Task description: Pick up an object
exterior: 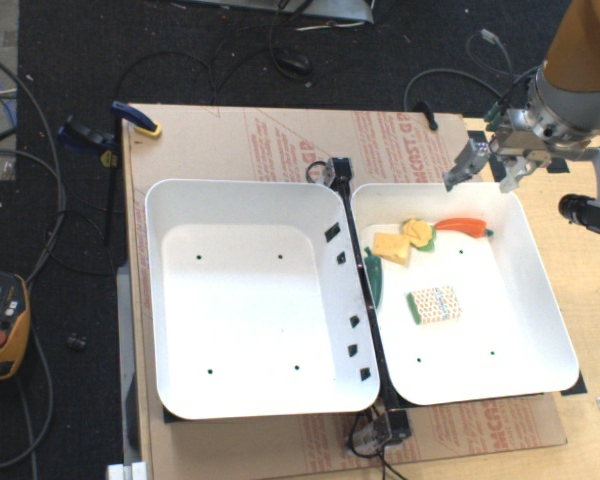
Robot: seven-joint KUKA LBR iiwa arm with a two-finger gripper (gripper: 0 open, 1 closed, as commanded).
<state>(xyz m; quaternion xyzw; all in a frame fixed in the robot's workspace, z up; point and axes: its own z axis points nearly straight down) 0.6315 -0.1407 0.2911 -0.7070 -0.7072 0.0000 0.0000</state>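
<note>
Standing by the bench, I'd say the pick has not begun in earnest: the grey arm with its orange band (585, 38) reaches in from the right, and its two-finger gripper (492, 168) hangs over the far rim of the right-hand shallow white bin (540, 298), with its two fingers spread apart and nothing between them. The left-hand shallow white bin (180, 218) sits just beside it, the two touching along a black divider. All the candidates lie in the right bin. Nearest the gripper is a slim orange carrot-shaped toy (462, 226) lying flat near the far wall; its long axis runs roughly left to right across the bin, with what looks like a small green end pointing right. Just to its left sit a lumpy yellow piece (417, 232) and a flat yellow wedge like a block of cheese (391, 247), the two touching or nearly so. A narrow dark green pepper-like thing (374, 273) lies against the bin's left wall, its length running near to far. Well apart from the rest, toward the middle, rests a small dotted white packet with a green edge (435, 306). In my judgement the next move calls for descending over one object, the orange toy being closest, with the fingers set across its short width.
</note>
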